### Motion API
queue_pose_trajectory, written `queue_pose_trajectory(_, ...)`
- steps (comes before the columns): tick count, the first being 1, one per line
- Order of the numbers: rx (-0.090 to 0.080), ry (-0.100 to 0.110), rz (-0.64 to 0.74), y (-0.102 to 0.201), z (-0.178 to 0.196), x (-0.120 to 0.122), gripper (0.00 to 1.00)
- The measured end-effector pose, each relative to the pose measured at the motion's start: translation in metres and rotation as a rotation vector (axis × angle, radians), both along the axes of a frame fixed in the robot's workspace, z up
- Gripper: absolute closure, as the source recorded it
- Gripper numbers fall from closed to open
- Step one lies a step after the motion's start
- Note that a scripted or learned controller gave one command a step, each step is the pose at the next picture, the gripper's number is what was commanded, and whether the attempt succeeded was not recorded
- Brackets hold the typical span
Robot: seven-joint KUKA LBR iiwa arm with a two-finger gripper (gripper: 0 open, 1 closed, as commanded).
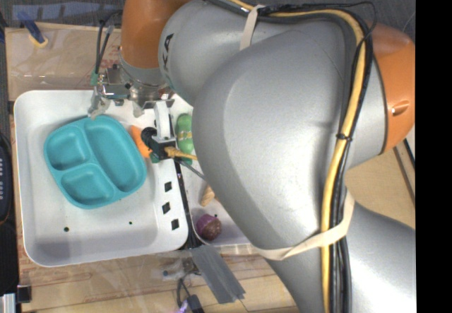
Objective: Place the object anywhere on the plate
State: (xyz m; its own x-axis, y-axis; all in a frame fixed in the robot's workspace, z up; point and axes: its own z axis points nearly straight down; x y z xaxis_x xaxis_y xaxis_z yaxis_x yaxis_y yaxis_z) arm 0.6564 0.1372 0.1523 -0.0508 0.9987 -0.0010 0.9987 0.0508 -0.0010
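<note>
— What's sitting nearest the lens?
— The grey arm (282,128), looming over the right bin.
— The gripper (106,96)?
— Hanging at the teal plate's (95,160) upper edge; its state is hidden.
— The object?
— An orange piece (141,140) is lying just beside the plate's right rim.

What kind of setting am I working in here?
Probably a robotics lab bench: a large grey arm reaches over two shallow white bins holding a turquoise divided plastic plate and toy-like food pieces, including a green one.
</note>
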Motion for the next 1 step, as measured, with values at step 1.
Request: queue_pose_trajectory(1, 0.002, -0.008, -0.043, 0.0484, -0.0453, 0.0025, 0.00)
